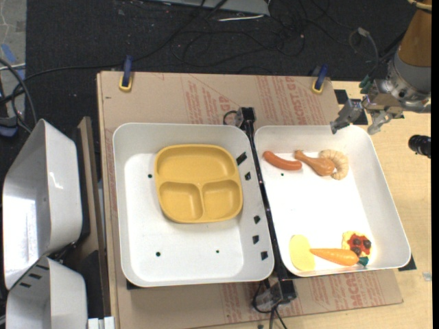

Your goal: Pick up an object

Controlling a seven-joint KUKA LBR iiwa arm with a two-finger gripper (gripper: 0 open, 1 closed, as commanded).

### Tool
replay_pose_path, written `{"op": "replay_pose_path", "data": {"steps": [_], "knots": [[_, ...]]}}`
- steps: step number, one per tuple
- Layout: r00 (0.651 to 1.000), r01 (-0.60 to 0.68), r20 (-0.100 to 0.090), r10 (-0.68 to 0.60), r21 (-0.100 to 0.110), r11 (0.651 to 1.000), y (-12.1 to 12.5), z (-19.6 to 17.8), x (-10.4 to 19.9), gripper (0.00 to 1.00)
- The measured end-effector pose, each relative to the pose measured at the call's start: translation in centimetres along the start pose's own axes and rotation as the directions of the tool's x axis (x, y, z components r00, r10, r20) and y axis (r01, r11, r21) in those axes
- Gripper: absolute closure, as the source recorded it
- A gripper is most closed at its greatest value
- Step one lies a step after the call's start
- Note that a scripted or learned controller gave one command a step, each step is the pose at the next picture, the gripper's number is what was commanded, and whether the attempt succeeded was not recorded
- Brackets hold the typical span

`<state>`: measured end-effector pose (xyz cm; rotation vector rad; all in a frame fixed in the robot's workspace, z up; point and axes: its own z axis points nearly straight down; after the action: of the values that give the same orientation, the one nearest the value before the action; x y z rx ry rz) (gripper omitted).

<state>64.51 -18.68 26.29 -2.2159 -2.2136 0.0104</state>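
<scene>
One camera is fixed above the bench (pixel 206 91), looking down at a slant. It stands far enough off to take in both white bins whole. The left bin (pixel 130 204) sits near the middle of the view, the right bin (pixel 384 204) beside it, with dark floor beyond the bench's far edge.

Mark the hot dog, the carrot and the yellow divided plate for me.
hot dog (pixel 282 160), camera view, middle of the sausage.
carrot (pixel 333 256), camera view, middle of its orange body.
yellow divided plate (pixel 163 157), camera view, on its upper left rim.
</scene>
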Motion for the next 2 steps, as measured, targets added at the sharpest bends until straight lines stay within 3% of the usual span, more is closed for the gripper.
{"op": "replay_pose_path", "data": {"steps": [1, 2], "knots": [[1.000, 0.003, 0.003, -0.003, -0.012, 1.000, 0.2, -0.7, 0.1, 0.00], [1.000, -0.001, 0.002, 0.001, -0.007, 1.000, -0.2, 4.5, -0.9, 0.00]]}}
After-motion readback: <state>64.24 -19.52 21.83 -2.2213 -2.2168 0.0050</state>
